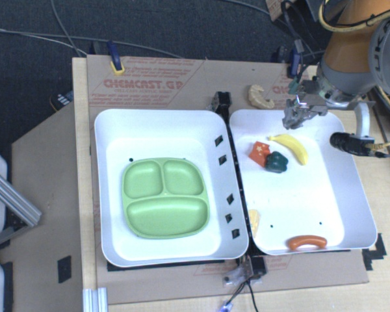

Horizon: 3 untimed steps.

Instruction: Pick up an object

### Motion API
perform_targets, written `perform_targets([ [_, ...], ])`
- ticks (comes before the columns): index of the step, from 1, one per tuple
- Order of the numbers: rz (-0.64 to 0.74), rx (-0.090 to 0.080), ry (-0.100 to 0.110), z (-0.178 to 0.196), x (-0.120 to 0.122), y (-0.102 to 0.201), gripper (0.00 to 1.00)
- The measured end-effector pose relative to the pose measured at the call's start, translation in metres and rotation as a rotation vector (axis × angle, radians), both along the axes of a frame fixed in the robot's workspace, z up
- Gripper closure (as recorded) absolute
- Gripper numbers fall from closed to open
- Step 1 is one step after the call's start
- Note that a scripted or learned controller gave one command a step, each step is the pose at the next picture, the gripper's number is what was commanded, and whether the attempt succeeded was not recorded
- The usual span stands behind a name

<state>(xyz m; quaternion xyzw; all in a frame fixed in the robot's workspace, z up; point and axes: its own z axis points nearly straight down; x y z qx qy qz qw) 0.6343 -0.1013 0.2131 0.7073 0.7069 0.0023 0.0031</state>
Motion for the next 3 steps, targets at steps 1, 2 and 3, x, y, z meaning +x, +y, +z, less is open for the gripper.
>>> perform_targets([
  [1, 0.001, 0.000, 0.001, 0.046, -0.004, 0.000, 1.00],
  [2, 0.005, 0.004, 0.012, 0.029, -0.029, 0.046, 1.00],
  [3, 0.005, 0.004, 0.013, 0.014, -0.058, 0.089, 1.00],
])
